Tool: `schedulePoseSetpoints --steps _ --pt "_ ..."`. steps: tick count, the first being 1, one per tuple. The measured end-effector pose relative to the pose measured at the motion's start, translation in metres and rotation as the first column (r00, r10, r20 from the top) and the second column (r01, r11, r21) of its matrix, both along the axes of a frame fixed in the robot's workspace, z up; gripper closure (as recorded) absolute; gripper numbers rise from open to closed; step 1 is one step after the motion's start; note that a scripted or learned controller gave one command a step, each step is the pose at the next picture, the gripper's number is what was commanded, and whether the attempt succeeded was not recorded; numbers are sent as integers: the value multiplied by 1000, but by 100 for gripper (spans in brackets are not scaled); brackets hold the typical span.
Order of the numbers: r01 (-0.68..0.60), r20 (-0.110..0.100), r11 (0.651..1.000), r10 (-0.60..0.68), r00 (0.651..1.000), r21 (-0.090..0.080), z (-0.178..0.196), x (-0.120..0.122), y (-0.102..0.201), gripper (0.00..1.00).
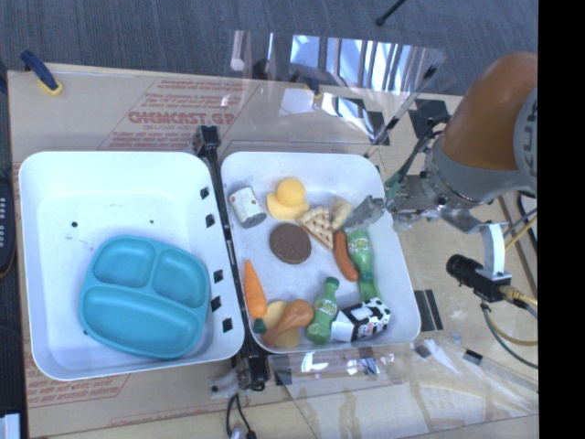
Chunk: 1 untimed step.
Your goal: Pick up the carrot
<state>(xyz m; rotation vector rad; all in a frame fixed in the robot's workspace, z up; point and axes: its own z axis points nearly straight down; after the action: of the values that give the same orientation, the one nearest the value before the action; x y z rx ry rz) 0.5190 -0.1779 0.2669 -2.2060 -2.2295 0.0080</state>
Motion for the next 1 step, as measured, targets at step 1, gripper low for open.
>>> schedulePoseSetpoints --steps 1 --pt "101 -1 995 -101 995 -2 -37 60 35 0"
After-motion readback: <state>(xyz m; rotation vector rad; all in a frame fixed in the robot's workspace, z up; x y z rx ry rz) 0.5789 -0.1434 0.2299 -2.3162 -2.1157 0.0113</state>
